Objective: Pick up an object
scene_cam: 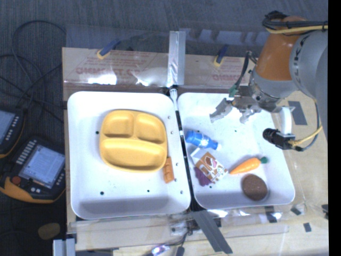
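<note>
The counter [74,57] holds two white bins side by side. The left bin [85,196] holds a big yellow plate [132,140] with three sections. A small orange piece [168,170] lies just beside the plate, by the wall between the bins.

The right bin [277,196] holds the small things to pick from. The grey and orange arm [290,49] reaches in over its far end. The tool [234,113] hangs above a bare white part of the bin. Its two fingers are spread apart and nothing is between them.

The things lie nearer the front of the bin. A brown ball [254,187] sits in the front corner. A toy carrot [246,165] lies near it. A small packet [210,168] with a picture on it lies between the carrot and the middle wall. A blue bottle [200,140] lies on its side close to that wall.

Here is what could go wrong, I think. The bottle is round and could roll away when a finger bumps it. It is so close to the wall that a finger may hit the wall. The packet is flat, so the fingers may slide over it.
</note>
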{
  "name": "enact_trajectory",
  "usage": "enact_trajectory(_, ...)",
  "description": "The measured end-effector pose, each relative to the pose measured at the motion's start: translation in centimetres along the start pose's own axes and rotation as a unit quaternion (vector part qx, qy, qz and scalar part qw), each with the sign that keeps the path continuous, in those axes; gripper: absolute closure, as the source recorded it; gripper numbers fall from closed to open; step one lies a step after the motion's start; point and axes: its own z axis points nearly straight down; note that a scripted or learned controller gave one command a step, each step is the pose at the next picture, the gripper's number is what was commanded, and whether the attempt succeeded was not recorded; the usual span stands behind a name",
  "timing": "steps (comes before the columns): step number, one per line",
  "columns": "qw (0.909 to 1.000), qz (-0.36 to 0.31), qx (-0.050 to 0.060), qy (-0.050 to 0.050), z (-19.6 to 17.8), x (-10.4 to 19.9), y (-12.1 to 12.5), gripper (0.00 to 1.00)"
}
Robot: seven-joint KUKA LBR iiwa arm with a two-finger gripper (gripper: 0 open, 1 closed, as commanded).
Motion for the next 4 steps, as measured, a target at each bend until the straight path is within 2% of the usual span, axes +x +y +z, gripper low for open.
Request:
enact_trajectory(1, 1.0000, -0.001, 0.001, 0.001, -0.8, 0.1, 0.1, 1.00)
enact_trajectory(2, 1.0000, -0.001, 0.001, 0.001, -0.8, 0.1, 0.0, 0.00)
enact_trajectory(3, 0.9999, 0.016, 0.000, -0.001, 4.9, -6.7, -5.8, 0.00)
enact_trajectory(4, 0.9998, 0.017, -0.006, 0.002, 10.3, -8.6, -8.1, 0.00)
